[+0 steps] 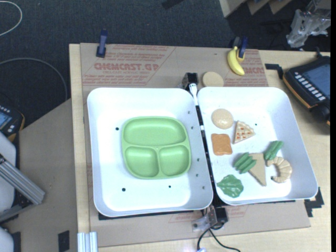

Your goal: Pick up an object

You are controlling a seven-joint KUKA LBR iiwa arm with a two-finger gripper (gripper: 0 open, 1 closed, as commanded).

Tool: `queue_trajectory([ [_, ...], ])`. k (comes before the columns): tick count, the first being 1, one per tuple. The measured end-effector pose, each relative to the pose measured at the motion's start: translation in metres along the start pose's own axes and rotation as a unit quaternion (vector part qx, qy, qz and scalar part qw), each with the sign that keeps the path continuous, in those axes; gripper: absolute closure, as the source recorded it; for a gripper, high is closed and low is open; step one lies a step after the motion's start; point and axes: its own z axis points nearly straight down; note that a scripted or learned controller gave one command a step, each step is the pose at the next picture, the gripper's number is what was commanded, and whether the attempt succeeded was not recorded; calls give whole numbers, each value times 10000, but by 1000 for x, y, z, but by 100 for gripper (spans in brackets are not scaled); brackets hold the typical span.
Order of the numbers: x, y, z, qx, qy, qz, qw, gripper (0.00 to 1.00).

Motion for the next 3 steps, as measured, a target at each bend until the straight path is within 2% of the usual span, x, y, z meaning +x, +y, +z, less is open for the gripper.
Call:
queue_trajectory([
  [1, -49, -26, 105, 72, 20, 26, 10000, 100],
  [2, -49, -73, 166, 69, 25, 19, 10000, 100],
  [3, -9, -138, 208, 64, 29, 10, 10000, 100],
])
